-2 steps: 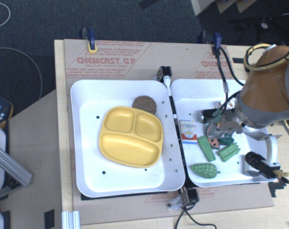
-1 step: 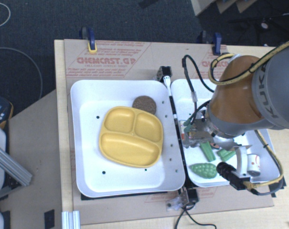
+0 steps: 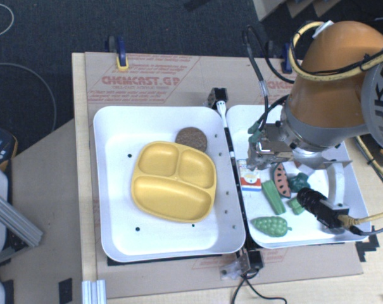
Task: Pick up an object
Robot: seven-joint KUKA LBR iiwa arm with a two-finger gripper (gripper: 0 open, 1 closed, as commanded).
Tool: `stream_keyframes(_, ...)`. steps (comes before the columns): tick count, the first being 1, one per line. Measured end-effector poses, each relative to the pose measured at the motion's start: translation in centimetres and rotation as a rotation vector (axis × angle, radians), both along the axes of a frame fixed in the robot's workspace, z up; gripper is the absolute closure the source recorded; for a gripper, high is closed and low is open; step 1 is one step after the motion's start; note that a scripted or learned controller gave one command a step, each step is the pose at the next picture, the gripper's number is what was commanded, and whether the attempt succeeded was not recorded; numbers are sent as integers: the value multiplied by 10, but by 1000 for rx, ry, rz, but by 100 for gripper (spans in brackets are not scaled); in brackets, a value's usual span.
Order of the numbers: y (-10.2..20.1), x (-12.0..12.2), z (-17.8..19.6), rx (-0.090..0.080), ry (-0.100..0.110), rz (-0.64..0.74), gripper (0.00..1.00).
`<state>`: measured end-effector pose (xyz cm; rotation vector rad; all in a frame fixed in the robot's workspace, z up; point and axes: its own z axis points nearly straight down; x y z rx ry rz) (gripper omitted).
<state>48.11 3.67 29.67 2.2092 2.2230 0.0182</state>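
Right white bin (image 3: 343, 230), nearest corner: a green grape bunch (image 3: 270, 225) lying by the near wall. Just beyond it, a green cucumber-like piece (image 3: 273, 196) lies slanted, with a small green chunk (image 3: 295, 206) and a teal piece (image 3: 299, 183) to its right. A watermelon slice (image 3: 279, 177) lies just beside the cucumber-like piece's far end. A small red, white and blue packet (image 3: 250, 181) sits against the bin's left wall. The pincer (image 3: 259, 157) hangs directly over this packet, at the left side of the right bin; whether it is apart or together cannot be told, and nothing is seen in its grasp. Left white bin (image 3: 109, 170): a yellow divided plate (image 3: 174, 180) at centre, with a brown disc (image 3: 191, 138) touching its far rim. Far edge of the brown tabletop (image 3: 90, 81): a blue clamp (image 3: 121, 54)
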Motion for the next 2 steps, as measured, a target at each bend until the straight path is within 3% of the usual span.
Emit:
stream_keyframes(1, -57, -1, 110, -5, -3, -12, 100)
stream_keyframes(2, -40, -3, -5, -3, 25, -7, 100)
